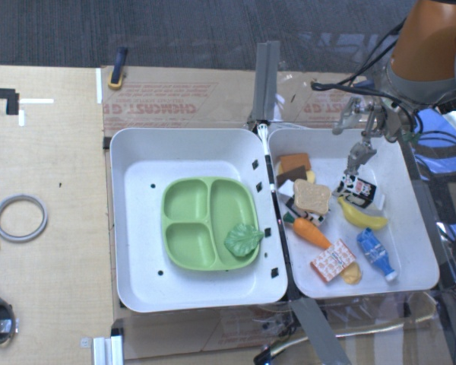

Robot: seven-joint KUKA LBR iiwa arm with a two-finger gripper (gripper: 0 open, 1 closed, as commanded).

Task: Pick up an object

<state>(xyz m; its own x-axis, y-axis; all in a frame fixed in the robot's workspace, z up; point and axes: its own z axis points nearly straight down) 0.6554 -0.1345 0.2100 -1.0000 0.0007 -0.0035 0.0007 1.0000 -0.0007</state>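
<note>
The right bin's (418, 204) near edge holds a red-and-white carton (334, 261), its print too small to read, and a blue bottle (376, 253). Behind them lie a carrot (313, 233), banana (362, 217) and sandwich (311, 198). The gripper (359, 158) hangs above a black-and-white packet (357, 190); whether it grips, I cannot tell. In the left bin (129, 204), a green 3-part plate (201, 223) carries a leaf (244, 239), with bare floor around it.
</note>
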